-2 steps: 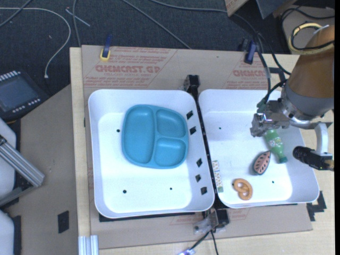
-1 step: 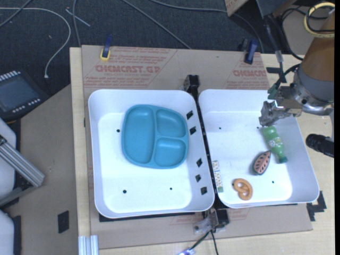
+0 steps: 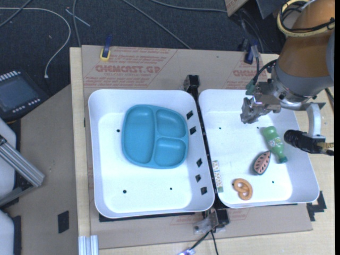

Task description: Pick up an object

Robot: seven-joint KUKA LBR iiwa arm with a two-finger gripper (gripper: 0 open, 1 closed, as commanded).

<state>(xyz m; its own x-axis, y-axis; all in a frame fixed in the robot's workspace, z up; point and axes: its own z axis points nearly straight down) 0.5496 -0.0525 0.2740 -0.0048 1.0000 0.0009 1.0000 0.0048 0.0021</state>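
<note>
In the right bin [image 3: 228, 158] lie a green bottle-shaped toy [image 3: 273, 142], a brown oval object with pale markings [image 3: 261, 162] and an orange pretzel-shaped piece [image 3: 243, 188]. My gripper [image 3: 251, 114] hangs over the upper middle of that bin, up and left of the green toy and apart from it. Nothing shows between its fingers. A blue divided plate [image 3: 155, 136] sits in the left bin [image 3: 106, 158].
The grey arm with its orange band [image 3: 305, 41] reaches in from the upper right. A black divider with clips [image 3: 201, 142] runs between the bins. The bins rest on a cardboard sheet [image 3: 133, 62]. Cables lie on the dark floor behind.
</note>
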